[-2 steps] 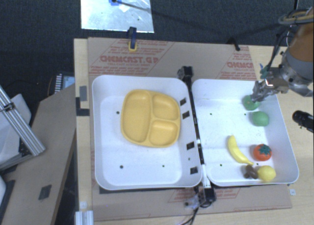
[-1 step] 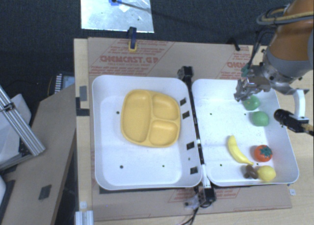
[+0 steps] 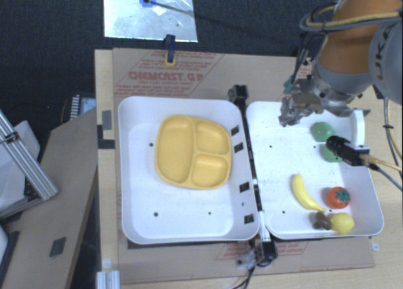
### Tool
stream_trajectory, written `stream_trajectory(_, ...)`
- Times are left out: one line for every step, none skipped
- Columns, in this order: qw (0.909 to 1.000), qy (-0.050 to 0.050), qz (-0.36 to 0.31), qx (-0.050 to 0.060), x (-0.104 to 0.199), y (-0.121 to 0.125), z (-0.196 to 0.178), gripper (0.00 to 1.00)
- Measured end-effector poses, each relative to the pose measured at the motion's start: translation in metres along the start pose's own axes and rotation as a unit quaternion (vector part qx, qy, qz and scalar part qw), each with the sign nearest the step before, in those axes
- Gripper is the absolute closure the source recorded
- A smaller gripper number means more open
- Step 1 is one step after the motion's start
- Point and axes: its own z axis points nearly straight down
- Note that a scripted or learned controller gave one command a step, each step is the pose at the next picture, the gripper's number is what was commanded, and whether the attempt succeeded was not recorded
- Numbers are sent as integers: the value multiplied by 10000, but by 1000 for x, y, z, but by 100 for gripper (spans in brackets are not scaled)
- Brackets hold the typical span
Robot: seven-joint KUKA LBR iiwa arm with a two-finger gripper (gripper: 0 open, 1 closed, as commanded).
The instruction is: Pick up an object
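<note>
Your pincer [image 3: 291, 116] hangs over the right shallow white bin [image 3: 277, 221], near its far edge; you cannot tell its state. A yellow plastic banana [image 3: 305, 193], orange-red tomato [image 3: 338, 197] and yellow lemon [image 3: 342, 222] crowd the near right corner. The bin's left half lies open. A yellow divided tray [image 3: 192, 151] sits mid left bin [image 3: 135, 218].

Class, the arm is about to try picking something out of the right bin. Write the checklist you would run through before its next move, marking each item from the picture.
1. Objects sit in the right bin: ok, banana, tomato, lemon, green fruit.
2. Gripper is over that bin: ok, near its far left corner.
3. Gripper is above a target: not ok, bare floor beneath.
4. Gripper carries nothing: cannot tell.
5. Yellow tray lies out of the way: ok, in the left bin.
</note>
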Motion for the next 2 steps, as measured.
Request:
stream_trajectory(10000,2,3,10,43,1,12,100)
stream_trajectory(10000,3,-3,1,100,12,14,100)
